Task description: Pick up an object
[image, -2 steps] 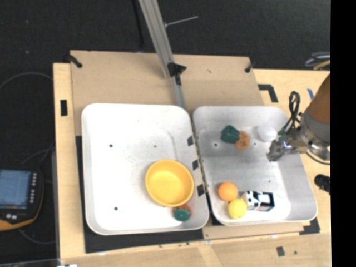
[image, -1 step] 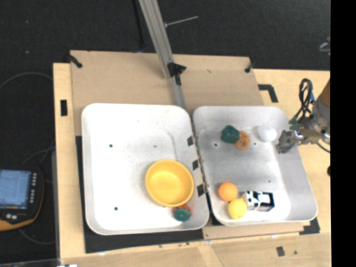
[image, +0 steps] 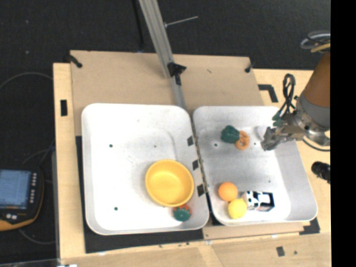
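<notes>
Two shallow white plastic bins sit side by side on the bench. The left bin (image: 111, 132) holds a round yellow plastic bowl (image: 169, 182) toward its near right, upright, open side up. Just nearside of the bowl, touching its rim or nearly so, lies a small teal-and-red toy piece (image: 182, 213) against the bin's near wall.

The right bin (image: 289, 182) holds five items. Far left of centre: a dark green lumpy toy (image: 229, 134) touching a small orange ring-shaped piece (image: 242, 143) on its right. Near side: an orange ball (image: 227, 191), a yellow lemon-shaped ball (image: 237, 208) just nearside of it and touching, and a black-and-white patterned block (image: 260, 201) just right of the lemon.

The grey two-finger gripper (image: 268, 141) hangs over the far right part of the right bin, right of the orange ring and apart from it. Jaw state: cannot tell, fingers too blurred. Nothing visibly between them
</notes>
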Controlling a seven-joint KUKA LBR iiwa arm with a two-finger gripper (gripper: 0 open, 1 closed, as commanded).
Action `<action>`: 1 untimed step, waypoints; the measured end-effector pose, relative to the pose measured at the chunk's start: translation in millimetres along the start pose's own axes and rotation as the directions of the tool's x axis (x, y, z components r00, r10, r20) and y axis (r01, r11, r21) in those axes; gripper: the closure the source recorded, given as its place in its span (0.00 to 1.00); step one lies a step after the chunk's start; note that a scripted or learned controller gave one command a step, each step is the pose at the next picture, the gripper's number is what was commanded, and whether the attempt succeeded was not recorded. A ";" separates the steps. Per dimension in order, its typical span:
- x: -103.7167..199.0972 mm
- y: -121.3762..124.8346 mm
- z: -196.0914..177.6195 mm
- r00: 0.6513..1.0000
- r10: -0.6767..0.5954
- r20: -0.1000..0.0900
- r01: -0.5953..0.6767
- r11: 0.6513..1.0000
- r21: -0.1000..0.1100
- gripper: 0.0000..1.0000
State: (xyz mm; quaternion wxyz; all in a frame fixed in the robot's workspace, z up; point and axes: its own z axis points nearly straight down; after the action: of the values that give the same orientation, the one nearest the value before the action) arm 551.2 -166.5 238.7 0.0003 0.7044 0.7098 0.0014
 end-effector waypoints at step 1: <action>46.4 8.7 1.3 1.000 0.000 0.000 0.000 1.000 0.003 1.00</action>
State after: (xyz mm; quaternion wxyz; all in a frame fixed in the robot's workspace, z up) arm 559.6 -120.0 237.5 -0.0007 0.7045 0.7097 0.0006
